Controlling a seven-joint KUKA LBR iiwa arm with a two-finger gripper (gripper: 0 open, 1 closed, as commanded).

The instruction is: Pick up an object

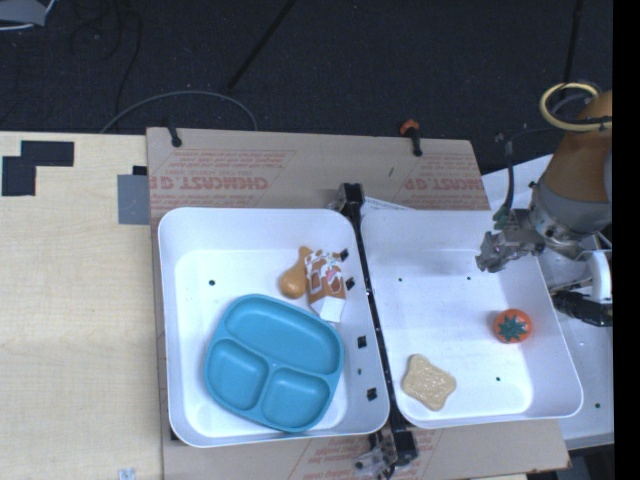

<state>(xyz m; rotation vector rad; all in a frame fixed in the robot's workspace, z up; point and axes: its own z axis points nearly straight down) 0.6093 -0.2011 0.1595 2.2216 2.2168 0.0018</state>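
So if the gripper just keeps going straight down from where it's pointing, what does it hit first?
Probably bare floor of the right bin. The gripper hangs above its upper right part, apart from the orange toy, though depth is unclear.

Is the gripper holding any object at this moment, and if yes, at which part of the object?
Nothing is held. The gripper is over bare floor of the right bin, apart from the orange ball and the toast piece.
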